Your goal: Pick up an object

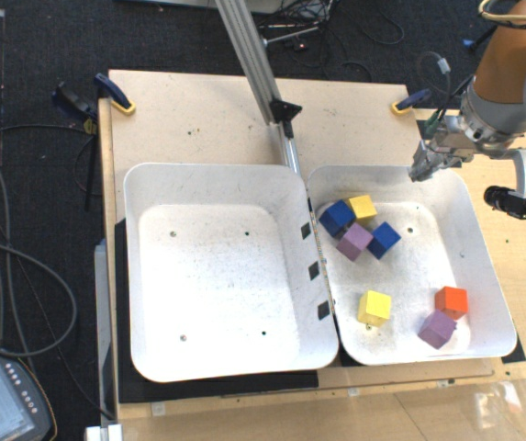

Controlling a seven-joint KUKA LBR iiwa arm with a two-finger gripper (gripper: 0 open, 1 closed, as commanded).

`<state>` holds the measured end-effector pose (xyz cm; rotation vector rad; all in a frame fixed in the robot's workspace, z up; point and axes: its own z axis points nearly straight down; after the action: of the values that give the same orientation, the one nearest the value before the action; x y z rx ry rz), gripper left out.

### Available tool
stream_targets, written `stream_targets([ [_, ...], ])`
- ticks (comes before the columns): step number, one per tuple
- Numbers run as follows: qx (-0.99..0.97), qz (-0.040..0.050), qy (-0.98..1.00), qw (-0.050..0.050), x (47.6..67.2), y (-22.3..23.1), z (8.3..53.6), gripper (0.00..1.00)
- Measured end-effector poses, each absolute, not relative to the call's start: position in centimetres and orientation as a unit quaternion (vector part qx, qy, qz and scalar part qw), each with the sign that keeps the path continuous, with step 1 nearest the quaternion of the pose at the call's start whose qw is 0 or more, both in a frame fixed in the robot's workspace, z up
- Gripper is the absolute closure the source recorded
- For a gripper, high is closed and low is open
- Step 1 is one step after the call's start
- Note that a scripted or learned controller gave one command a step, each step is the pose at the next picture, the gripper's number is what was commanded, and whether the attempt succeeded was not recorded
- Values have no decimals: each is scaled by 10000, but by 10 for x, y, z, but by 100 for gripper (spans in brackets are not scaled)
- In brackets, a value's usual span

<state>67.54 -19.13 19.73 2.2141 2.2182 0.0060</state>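
The right bin [483, 265] holds several small cubes. A tight cluster near its far left has a yellow cube [363, 208], two blue cubes [336, 217] [384, 239] and a purple cube [355, 241]. Nearer the front lie another yellow cube [374, 307], an orange cube [451, 300] and a purple cube [438, 328]. My gripper [424, 169] hangs over the bin's far right rim, well clear of every cube, and nothing shows beneath it.
The left bin [143, 246] sits beside the right one. A slanted metal pole [249, 44] crosses the bench's far side toward the bins' seam. Clamps [114, 95] [411, 101] grip the bench's far corners. Cables lie on the dark floor.
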Motion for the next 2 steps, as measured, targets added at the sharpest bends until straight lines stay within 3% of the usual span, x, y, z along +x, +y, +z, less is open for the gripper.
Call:
stream_targets([
  [1,7063,19,7079,38,677,-192,242,100],
  [2,7049,6,7093,2,655,-147,252,100],
])
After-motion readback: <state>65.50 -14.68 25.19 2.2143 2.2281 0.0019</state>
